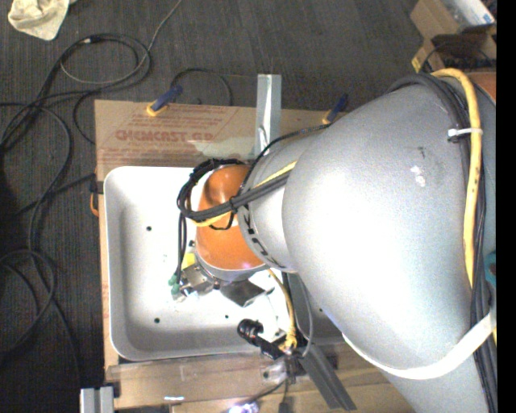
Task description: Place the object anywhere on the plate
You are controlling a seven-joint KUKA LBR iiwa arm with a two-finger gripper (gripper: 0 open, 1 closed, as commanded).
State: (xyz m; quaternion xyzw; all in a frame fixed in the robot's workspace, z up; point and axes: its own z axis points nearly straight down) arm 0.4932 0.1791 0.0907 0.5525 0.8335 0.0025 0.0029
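My arm reaches in from the right and covers the right bin and the right part of the left bin (129, 242). Its orange band (222, 234) hangs over the left bin's right half. Below the band, the gripper (193, 284) points down toward the bin floor, mostly hidden by the wrist. A small green piece (173, 282) shows at the gripper's left edge; I cannot tell whether it is a loose object or part of the tool. A black cable (187, 211) loops around the wrist.
The left bin's floor is bare white on its left and front. A cardboard sheet (161, 133) with blue clamps (164, 101) lies behind the bin. A metal post (268, 105) stands between the bins. Cables (48, 161) and a cloth (39, 16) lie on the dark floor.
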